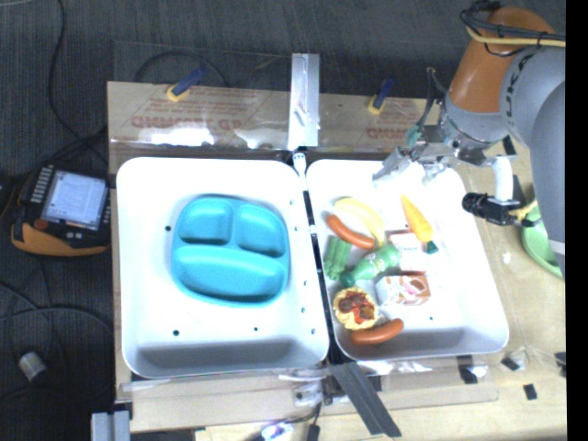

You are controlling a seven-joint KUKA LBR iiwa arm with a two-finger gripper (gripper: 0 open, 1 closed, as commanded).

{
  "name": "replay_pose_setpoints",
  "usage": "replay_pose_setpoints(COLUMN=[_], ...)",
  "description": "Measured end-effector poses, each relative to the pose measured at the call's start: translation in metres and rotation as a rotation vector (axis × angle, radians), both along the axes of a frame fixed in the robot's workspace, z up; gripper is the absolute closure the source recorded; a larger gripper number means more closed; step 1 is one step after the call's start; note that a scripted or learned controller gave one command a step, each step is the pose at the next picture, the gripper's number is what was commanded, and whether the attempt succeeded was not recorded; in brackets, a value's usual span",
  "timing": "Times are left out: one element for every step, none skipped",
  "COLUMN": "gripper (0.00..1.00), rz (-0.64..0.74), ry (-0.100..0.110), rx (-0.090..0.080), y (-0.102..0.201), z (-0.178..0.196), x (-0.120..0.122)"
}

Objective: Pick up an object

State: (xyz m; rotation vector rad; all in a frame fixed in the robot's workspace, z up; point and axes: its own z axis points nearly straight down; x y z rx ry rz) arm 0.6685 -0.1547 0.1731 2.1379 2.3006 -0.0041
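Gripper hangs over the far rim of the right bin, its two thin fingers spread apart with nothing between them, pointing down and toward the view's left. Behind it the arm comes in from the upper right, orange band above the wrist, grey body bent downward toward the bench. Toy food lies in the right bin: a banana with its long axis running from upper left to lower right, a sausage just beside it on the same slant, and a carrot near the gripper, long axis nearly upright in the view, its narrow end toward the far rim. Below these sit a green vegetable, a small pizza, another sausage lying almost crosswise, and a red-and-white piece. Left bin holds a blue tray, divided into compartments, well apart from the gripper.
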Motion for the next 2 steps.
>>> replay_pose_setpoints(gripper=[0.0,1.0], rz=[-0.062,-0.06], ry=[-0.001,-0.001], rx=[0.003,0.005], y=[-0.0468,-0.0456], z=[-0.0802,-0.0714], x=[-0.0252,-0.0249])
